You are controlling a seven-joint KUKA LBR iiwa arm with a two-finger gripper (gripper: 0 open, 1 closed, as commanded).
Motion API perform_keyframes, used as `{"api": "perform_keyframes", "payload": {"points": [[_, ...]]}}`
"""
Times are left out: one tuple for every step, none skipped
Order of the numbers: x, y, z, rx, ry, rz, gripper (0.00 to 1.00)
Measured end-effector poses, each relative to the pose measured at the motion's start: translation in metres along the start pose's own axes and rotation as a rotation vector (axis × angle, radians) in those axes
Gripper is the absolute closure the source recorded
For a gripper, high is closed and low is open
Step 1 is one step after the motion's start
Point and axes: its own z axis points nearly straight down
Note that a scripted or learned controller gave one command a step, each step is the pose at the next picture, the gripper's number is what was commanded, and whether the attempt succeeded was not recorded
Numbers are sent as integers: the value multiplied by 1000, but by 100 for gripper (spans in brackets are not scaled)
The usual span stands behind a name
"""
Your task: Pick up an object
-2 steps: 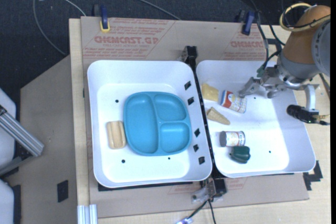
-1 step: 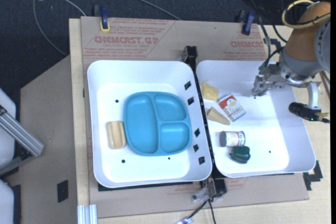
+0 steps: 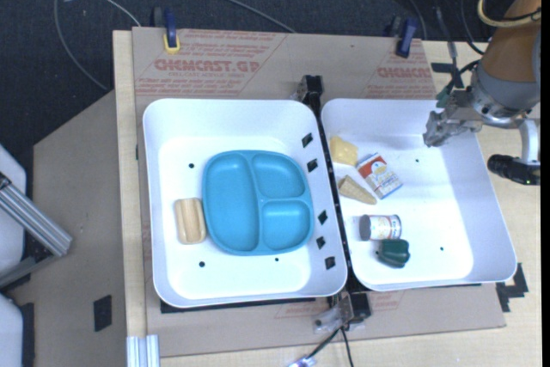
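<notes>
Assessing task progress, camera view: no object is lifted; the pick is not yet made.

Tool position: the tool [image 3: 440, 130] hangs over the right bin [image 3: 481, 211], near that bin's far right corner, at the end of the grey arm [image 3: 507, 64] that enters from the right edge of the surface [image 3: 215, 56].

Tool state: cannot be determined; the tip is small and dark against the bin wall, and nothing is visible in it.

Candidate objects, right bin: all lie along the bin's left side. A pale yellow block [image 3: 345, 151] sits nearest the far edge; a red-and-white box [image 3: 379, 175] lies just beside it; a tan wedge [image 3: 357, 190] lies below these; a small jar [image 3: 380, 228] lies on its side nearer the front edge, touching or almost touching a dark green piece [image 3: 394, 252].

Candidate objects, left bin: the left bin [image 3: 172, 133] carries a blue divided plate [image 3: 256, 202] in its middle, with a tan bread-like piece [image 3: 190, 220] just beside the plate toward the bin's left edge.

Work done: judged as approach only.

Work left: select an object, descend, close on it, lift. The nearest candidates are well apart from the tool, across the bin.
</notes>
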Motion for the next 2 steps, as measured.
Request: {"api": "perform_keyframes", "payload": {"points": [[8,3,-62,-3,-1,-1,100],[8,5,-117,-3,-1,-1,100]]}}
